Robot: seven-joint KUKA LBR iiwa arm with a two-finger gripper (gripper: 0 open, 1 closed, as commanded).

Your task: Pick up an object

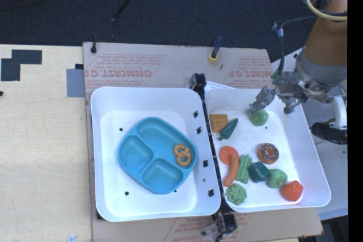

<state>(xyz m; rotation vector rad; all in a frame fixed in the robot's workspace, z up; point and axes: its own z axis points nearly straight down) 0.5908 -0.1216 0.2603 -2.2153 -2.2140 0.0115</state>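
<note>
On the table (45, 139), the left bin (108, 107) holds a blue divided plate (154, 162) with a pretzel (182, 154) at its 3 o'clock side. In the right bin (309, 144), small toy foods lie scattered; the likeliest target is the green round piece (260, 117) at the bin's 12 o'clock. It looks like light, stiff, smooth plastic, liable to roll, so it is best pinched across its middle. The end effector (279, 100) hangs just at 1 o'clock of it, fingers spread apart, nothing between them.
</note>
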